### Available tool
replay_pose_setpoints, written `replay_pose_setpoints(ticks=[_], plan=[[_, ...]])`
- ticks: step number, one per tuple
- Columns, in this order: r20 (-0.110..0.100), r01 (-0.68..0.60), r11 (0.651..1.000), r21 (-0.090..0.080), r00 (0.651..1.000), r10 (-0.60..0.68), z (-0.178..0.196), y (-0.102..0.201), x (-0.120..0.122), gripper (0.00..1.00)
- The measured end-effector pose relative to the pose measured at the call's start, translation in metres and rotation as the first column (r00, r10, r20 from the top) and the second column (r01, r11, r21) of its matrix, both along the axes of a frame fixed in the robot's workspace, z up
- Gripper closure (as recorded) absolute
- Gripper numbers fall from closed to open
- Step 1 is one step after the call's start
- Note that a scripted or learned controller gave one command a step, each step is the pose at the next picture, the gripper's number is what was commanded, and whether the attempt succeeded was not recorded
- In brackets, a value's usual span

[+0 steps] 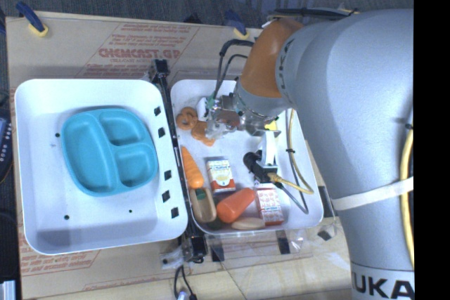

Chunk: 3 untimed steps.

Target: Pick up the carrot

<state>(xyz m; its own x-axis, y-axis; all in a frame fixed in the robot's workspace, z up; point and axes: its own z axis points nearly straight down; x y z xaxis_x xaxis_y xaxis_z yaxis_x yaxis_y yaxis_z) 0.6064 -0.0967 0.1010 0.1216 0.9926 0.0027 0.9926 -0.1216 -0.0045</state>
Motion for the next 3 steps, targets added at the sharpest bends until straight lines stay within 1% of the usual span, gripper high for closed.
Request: replay_pose_setpoints(ticks=[1,2,3], plan=[[0.000,0.000,1.000,0.000,1.000,0.000,-0.0002,0.0000,-0.0001,0.00],[-0.002,-0.004,1.000,0.001,1.000,0.004,0.0096,0.0007,0.0002,1.00],[-0.002,-0.004,1.000,0.001,1.000,0.004,0.0093,0.0007,0.0001,0.00]])
